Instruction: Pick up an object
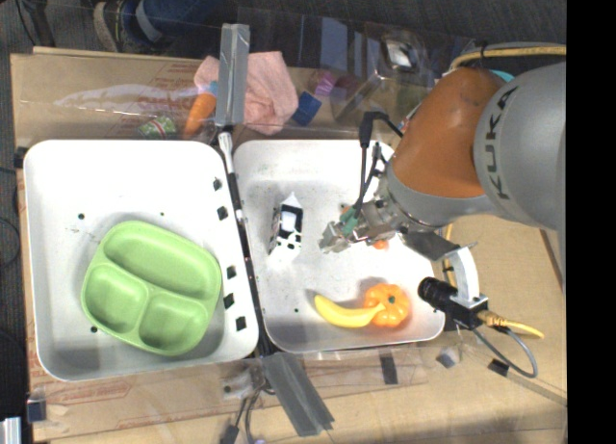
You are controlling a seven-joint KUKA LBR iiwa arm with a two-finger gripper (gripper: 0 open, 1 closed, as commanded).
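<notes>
The gripper (339, 231) is held low in the right bin (318, 168); its state cannot be told. A descent is judged under way (banana (344, 312) at five o'clock).

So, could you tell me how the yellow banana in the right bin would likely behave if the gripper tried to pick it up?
The banana looks like smooth moulded plastic, so probably light, stiff and a bit slippery. Its curved body may pivot or slide if pushed. It touches the orange pepper, which would likely get nudged too.
</notes>
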